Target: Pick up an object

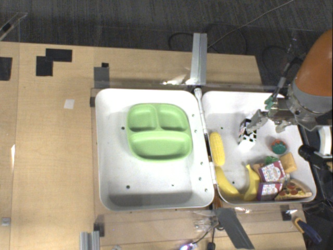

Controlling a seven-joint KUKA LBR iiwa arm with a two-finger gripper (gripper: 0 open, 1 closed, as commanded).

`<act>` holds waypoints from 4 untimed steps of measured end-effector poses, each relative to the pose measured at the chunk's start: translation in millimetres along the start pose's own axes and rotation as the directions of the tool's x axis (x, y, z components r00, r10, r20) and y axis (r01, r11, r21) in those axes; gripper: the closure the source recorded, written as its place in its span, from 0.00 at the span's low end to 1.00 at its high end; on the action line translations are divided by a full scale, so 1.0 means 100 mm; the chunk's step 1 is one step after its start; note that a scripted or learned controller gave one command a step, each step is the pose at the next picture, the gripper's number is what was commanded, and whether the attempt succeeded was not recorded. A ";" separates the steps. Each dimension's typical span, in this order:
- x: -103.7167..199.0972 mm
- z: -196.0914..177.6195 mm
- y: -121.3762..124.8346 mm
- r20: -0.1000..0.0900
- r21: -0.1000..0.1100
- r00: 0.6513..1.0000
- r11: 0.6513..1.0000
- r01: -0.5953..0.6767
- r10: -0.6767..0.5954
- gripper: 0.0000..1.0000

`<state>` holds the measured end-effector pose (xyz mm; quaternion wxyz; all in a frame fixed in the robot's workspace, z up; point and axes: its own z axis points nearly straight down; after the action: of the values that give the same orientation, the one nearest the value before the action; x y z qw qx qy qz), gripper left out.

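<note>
Plainly, the gripper (256,120) hangs low inside the right bin (229,105), coming in from the arm (312,82) at that bin's far right wall. Whether it is open or closed cannot be told from this slant, and nothing can be seen held in it. Just below its tip, toward the bin's middle, lies a small black-and-white toy (248,134) (a cow, perhaps, though it is too small to be sure), which looks to be the nearest candidate for picking.

Other things share the right bin: an ear of corn (216,147) along its left wall, a banana (229,184) curving at its near-left corner, a small green and red item (279,147) toward its right wall, and a purple carton (270,172) packed against other toy food at its near-right corner. Left of the right bin stands the left bin (109,139), bearing a green divided plate (158,130).

My guess at the risks: the toy is small and sits a little off the tip, so a descent might nudge it aside or close on air; it lies on smooth white plastic, where a knock would slide it toward the corn
</note>
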<state>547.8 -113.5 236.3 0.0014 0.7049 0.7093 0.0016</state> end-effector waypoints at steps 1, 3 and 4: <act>-0.24 0.14 0.06 0.000 -0.002 0.996 0.996 -0.088 0.088 0.00; -0.27 1.48 0.80 0.001 -0.006 0.999 0.999 -0.033 0.033 0.00; 0.03 1.48 0.90 0.000 -0.006 0.995 0.995 -0.097 0.097 0.00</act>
<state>638.2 -110.0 88.8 0.0038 0.7386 0.6742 0.0037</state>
